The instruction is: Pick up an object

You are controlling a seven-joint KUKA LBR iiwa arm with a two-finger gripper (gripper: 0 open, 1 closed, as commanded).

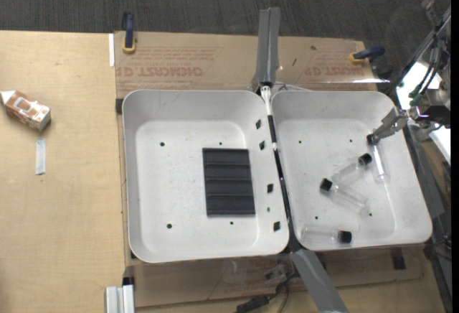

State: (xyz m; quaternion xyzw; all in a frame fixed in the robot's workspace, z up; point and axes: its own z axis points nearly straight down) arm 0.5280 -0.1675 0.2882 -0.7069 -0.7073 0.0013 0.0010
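Vials [347, 186], perhaps 4, lie clustered; black block [229, 181] sits apart.

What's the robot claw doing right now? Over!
Claw low at right bin's far right side, nothing seen in it. Clear vials loose just below it. Black ridged block alone in left bin. Nothing blocking.

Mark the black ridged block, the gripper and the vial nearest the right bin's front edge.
black ridged block [229, 181], camera view, middle of its top.
gripper [374, 138], camera view, at its fingertips.
clear vial [326, 236], camera view, on its clear body.
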